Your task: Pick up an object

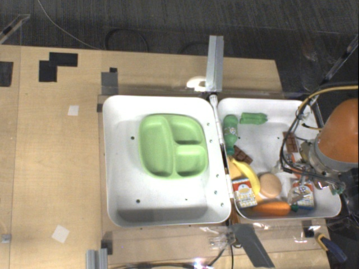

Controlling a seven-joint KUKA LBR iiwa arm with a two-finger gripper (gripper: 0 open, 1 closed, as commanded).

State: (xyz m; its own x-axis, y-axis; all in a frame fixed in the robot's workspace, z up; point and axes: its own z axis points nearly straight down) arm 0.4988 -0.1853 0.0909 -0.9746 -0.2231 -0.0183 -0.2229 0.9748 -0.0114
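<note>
Wooden bench (pixel 50 167), dark floor (pixel 140 10), perhaps carpet.

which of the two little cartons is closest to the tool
The carton at the right bin's front right, under the tool; the other carton lies beside the banana.

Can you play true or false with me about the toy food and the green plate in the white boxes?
1. The green divided plate lies in the left bin. True.
2. The banana is on the plate. False: it's in the right bin.
3. The carrot lies near the right bin's front edge. True.
4. The green bottle is in the left bin. False: it's in the right bin.
</note>
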